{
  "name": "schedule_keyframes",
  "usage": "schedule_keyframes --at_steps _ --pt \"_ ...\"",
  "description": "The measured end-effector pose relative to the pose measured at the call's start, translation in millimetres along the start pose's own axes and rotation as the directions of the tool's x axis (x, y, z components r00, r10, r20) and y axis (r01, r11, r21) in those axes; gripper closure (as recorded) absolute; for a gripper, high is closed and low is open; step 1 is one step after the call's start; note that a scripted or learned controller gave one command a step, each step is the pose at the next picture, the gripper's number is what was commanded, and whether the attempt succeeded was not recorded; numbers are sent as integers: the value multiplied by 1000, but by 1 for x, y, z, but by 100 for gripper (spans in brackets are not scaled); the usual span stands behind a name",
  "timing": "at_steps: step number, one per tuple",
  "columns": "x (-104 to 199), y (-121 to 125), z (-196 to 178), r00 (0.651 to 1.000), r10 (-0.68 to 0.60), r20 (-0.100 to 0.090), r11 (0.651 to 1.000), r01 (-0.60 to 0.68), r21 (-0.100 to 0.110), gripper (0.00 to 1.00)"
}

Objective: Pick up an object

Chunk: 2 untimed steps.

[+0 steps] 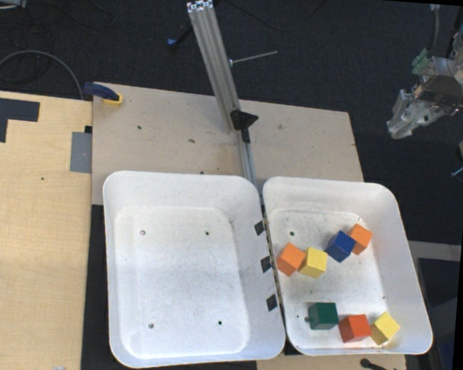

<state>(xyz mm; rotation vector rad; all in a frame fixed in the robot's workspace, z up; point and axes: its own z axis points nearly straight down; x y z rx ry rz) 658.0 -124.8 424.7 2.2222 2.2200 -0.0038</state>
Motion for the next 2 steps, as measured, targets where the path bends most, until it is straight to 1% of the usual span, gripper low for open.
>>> schedule_keyframes --at_steps 2 --pt "4 0 -20 1000 -21 -1 1000 21 3 100"
